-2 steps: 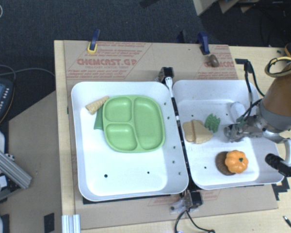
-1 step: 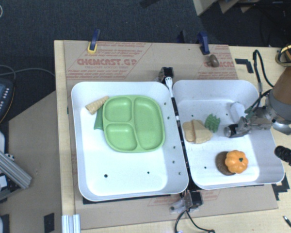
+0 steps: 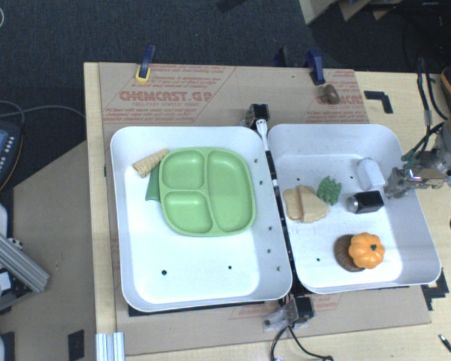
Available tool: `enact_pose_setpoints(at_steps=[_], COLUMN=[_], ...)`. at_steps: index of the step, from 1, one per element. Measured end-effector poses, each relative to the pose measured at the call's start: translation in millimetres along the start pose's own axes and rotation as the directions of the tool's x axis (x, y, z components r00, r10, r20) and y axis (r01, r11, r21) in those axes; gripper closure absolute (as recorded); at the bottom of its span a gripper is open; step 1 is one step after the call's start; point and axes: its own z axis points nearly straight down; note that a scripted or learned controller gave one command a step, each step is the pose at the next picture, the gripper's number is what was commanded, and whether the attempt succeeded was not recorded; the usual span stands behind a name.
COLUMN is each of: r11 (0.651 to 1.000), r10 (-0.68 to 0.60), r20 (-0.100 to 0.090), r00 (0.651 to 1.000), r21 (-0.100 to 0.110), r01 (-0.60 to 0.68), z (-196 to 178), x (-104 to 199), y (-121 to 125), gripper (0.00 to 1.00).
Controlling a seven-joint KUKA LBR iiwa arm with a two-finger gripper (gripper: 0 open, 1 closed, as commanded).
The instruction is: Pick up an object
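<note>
At the right bin's three o'clock edge, the gripper, whose grip I could not tell, seemed mid-approach and next needed a descent onto the five-o'clock toy pumpkin.

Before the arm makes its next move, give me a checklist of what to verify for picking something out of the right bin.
1. Things to pick in the right white bin: ok. An orange toy pumpkin, a tan bread-like wedge and a green leafy piece lie there.
2. Gripper over that bin: ok, near its right side.
3. Gripper free of any load: cannot tell.
4. Pumpkin clear of neighbours: not ok, it sits against a brown round disc.
5. Wedge and leafy piece apart: cannot tell, they lie very close.
</note>
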Motion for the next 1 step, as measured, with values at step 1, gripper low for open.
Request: enact_pose_setpoints(at_steps=[1], r11=[1.0], r10=[-0.002], r20=[-0.001], r00=[1.0], r21=[0.002], r01=[0.002], z=[-29.7], x=[-0.7], y=[1.5], gripper=[1.0])
